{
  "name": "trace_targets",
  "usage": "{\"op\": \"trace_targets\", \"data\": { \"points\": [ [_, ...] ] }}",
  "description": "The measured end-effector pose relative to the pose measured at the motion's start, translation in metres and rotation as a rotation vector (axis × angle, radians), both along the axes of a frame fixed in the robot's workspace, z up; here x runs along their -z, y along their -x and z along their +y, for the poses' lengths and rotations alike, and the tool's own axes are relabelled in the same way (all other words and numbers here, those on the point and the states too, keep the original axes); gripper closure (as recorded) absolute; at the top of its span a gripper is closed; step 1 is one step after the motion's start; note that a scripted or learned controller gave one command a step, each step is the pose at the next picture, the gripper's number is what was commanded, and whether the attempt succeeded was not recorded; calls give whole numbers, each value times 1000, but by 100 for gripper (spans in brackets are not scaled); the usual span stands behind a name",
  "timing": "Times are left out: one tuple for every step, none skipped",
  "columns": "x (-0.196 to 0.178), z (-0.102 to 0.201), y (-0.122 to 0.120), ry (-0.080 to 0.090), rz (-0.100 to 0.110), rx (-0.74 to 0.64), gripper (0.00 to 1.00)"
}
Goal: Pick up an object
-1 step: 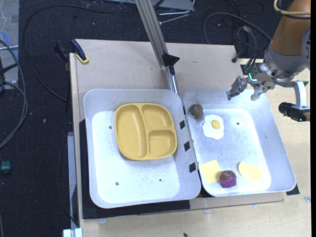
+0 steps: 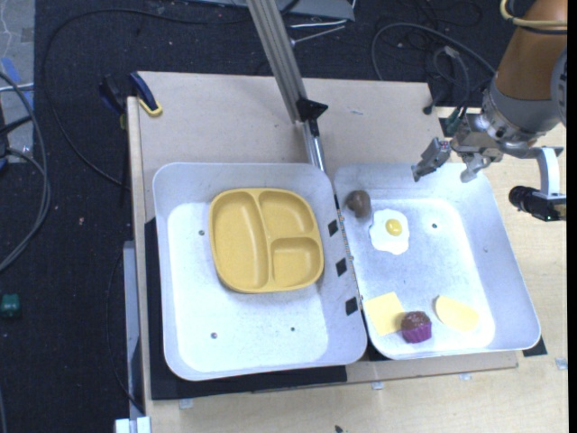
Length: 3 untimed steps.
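Two shallow white bins sit side by side on a tan bench, seen from above at a slant.

Nearest the camera, along the front of the right bin (image 2: 505, 269), lie three items in a row: a yellow cheese square (image 2: 384, 313), a purple cupcake (image 2: 416, 327) touching its right corner, and a pale yellow wedge (image 2: 457, 314) just beside that. Farther back in the same bin is one fried egg (image 2: 391, 231), white with a yellow yolk. Just behind and left of it, near the bin's left wall, is one small brown lump (image 2: 358, 203), too blurred to identify. That makes five items in the right bin.

The left bin (image 2: 180, 269) holds one yellow tray (image 2: 266, 239) with three compartments.

A slanted metal pole (image 2: 279, 52) crosses from the top of the view to the seam between the bins.

At the far right corner, the gripper (image 2: 450, 164) hangs over the right bin's back edge, its two fingers spread apart with nothing between them, well apart from every item. The arm (image 2: 532, 61) above it is cut off by the frame. Black cables (image 2: 63, 106) trail over the dark floor beyond.
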State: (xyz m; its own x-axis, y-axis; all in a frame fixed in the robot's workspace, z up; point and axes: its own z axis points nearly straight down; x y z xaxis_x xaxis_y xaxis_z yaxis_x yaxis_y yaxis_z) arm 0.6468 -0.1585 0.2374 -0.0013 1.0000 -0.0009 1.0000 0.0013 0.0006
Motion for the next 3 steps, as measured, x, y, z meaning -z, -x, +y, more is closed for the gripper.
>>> {"op": "trace_targets", "data": {
  "points": [
    [43,5,0,0,2,-2,0],
    [105,9,5,-1,5,0,0],
    [147,10,5,0,0,1,0]
  ]
}}
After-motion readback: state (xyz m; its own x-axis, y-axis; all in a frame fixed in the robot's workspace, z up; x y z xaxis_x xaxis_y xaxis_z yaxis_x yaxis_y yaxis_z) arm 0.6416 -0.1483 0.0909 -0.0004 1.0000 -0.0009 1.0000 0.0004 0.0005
